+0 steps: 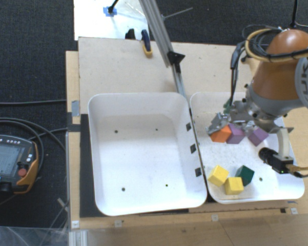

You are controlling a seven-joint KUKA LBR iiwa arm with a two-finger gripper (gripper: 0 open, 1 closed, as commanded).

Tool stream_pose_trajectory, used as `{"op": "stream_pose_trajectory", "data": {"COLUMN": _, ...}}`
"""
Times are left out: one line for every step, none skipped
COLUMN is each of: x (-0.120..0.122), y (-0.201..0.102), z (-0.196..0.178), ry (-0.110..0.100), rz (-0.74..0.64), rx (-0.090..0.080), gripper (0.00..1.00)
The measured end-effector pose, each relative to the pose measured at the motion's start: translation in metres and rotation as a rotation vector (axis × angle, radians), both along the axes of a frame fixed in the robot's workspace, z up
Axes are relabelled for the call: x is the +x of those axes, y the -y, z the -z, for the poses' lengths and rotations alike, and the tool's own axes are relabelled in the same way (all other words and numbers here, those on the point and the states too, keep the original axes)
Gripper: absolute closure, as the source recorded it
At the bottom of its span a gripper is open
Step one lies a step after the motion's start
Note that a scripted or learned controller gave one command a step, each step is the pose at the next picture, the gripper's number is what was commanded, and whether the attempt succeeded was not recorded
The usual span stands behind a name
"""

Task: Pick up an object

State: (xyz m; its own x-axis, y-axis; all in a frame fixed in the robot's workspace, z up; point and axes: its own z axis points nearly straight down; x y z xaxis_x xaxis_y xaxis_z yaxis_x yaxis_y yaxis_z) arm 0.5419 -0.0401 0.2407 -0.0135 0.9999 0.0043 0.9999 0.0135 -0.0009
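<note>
I'm hanging my tool (pixel 221 123) low in the right bin (pixel 292 191), right over the orange block (pixel 222 134), and honestly I can't tell how it's set from up here. The orange block is sitting on the bin floor touching a purple block (pixel 236 135), with another purple one (pixel 257 136) just beside that. Two yellow blocks (pixel 219 176) and a green one (pixel 245 174) are lying near the front. The left bin (pixel 100 106) is sitting alongside on the counter (pixel 118 65).
</note>
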Motion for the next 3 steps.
{"op": "stream_pose_trajectory", "data": {"x": 0.012, "y": -0.069, "z": 0.021, "ry": -0.002, "rz": 0.001, "rx": -0.001, "gripper": 1.0}}
{"op": "stream_pose_trajectory", "data": {"x": 0.037, "y": -0.133, "z": 0.044, "ry": 0.001, "rz": 0.001, "rx": -0.002, "gripper": 1.0}}
{"op": "stream_pose_trajectory", "data": {"x": 0.037, "y": -0.128, "z": 0.043, "ry": 0.001, "rz": 0.009, "rx": -0.004, "gripper": 0.0}}
